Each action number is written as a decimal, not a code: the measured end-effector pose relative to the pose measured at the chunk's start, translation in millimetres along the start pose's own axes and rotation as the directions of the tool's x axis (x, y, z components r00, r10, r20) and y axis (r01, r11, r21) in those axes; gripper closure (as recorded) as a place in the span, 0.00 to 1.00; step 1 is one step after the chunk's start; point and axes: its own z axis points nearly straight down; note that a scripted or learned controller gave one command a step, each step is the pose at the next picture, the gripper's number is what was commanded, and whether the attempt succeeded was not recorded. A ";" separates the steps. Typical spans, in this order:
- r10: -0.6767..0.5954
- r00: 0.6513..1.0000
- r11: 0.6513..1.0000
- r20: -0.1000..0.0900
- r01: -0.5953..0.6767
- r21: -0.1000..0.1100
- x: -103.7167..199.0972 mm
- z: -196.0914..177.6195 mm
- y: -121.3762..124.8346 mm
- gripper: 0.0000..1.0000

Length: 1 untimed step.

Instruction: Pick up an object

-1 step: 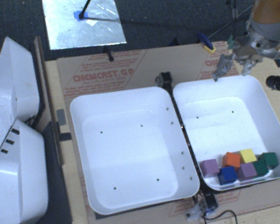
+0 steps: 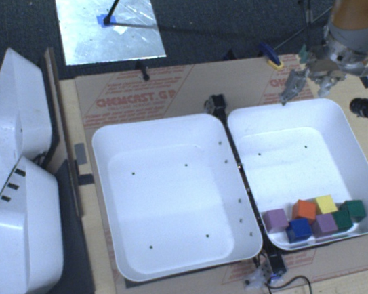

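Hovering over the right bin's (image 2: pixel 344 119) far rim, the gripper (image 2: pixel 306 85) has fingers spread, grasping nothing; the arm (image 2: pixel 354 8) is cropped by the frame edge, and coloured blocks (image 2: pixel 314 217) crowd the bin's near corner, partly overlapping

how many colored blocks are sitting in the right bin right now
6, clustered at the near edge of the right bin: light purple block, orange block, yellow block, green block, blue block, darker purple block. Others could be hidden underneath.

Even, bright overhead light; slight softness
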 end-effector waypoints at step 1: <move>0.001 1.000 1.000 0.000 -0.001 0.003 -6.4 43.8 -1.1 0.00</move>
